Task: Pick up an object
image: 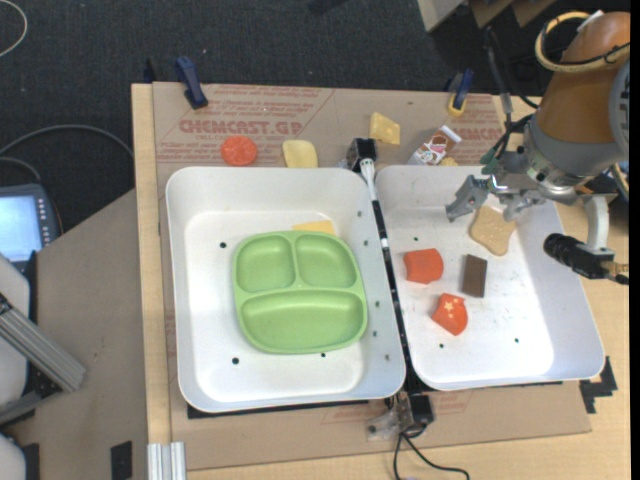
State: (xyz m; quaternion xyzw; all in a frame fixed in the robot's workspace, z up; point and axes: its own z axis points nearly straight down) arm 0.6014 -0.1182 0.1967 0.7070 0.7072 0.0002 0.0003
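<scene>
My gripper hangs over the back of the right bin, its grey fingers spread apart. A tan toast slice lies just under and between the fingertips, and I see no clear grip on it. Further forward in the same bin lie a red-orange cube, a brown block and an orange-red wedge.
The left bin holds a green divided plate with a pale yellow piece behind it. On the cardboard behind the bins lie an orange disc, two yellow pieces and a small packet. Blue clamps grip the back edge.
</scene>
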